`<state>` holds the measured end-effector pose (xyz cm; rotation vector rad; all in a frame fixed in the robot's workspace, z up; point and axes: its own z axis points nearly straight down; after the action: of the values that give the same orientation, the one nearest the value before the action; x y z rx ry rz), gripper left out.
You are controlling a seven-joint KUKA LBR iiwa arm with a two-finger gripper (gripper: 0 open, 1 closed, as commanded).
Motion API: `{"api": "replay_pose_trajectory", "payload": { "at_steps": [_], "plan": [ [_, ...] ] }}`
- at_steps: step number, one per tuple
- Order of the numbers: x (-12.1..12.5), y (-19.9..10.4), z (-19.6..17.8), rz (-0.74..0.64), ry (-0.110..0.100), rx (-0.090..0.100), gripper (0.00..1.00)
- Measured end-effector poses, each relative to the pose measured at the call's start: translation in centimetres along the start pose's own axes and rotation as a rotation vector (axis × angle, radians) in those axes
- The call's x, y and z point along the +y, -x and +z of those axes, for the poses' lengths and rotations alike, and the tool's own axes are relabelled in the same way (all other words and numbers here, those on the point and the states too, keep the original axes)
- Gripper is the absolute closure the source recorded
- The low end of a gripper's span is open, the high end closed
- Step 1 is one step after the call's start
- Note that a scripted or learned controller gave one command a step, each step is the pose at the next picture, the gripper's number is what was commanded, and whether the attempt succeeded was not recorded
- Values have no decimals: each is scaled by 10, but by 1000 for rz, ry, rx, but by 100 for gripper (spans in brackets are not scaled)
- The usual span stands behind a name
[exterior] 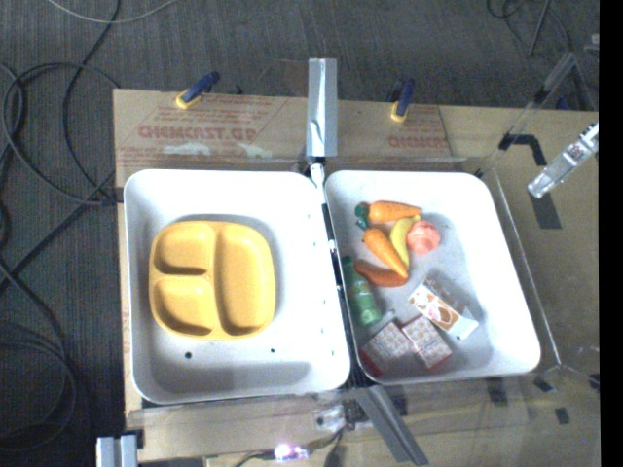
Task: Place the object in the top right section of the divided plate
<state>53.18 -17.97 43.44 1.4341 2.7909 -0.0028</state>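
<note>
My gripper (pixel 563 170) hangs at the far right, outside both bins; it's too small and blurred to tell my fingers' state. The yellow divided plate (pixel 213 278) sits in the left bin (pixel 146 358). The toy food (pixel 389 246) lies in the right bin (pixel 506 290), perhaps 2 carrots among it.

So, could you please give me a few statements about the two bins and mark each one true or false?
1. The yellow divided plate lies in the left bin. True.
2. The plate already holds a carrot. False: its sections hold nothing.
3. A banana lies among the toy food in the right bin. True.
4. The small boxes sit at the right bin's far edge. False: they lie near its front edge.
</note>
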Motion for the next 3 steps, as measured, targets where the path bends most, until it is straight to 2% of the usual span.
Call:
{"api": "replay_pose_trajectory", "payload": {
  "at_steps": [1,2,3],
  "plan": [
    [0,0,0,0,0,0,0],
    [17,8,15,-41,-1,1,0],
    [-41,-18,234,-95,-1,5,0]
  ]
}}
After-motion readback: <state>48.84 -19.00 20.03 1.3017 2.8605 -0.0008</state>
